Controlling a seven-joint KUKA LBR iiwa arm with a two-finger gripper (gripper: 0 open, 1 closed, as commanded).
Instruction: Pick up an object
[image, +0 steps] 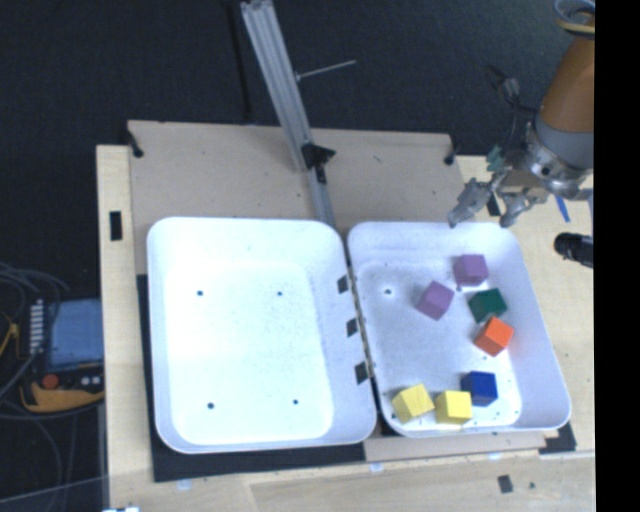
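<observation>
The right bin (385, 250) holds several small blocks: two purple ones (469, 268) (435, 299), a green one (487, 302), an orange one (493, 336), a blue one (480, 386) and two yellow ones (412, 402) (454, 405). My gripper (488, 210) hangs over the bin's far right rim, above and behind the purple blocks. Its fingers are spread open with nothing between them.
The left bin (170, 250) lies beside the right one, with a row of dark clips (352, 325) at the seam. A slanted metal pole (285, 95) rises from behind the bins. A small device with cables (65, 345) sits off the bench at the left.
</observation>
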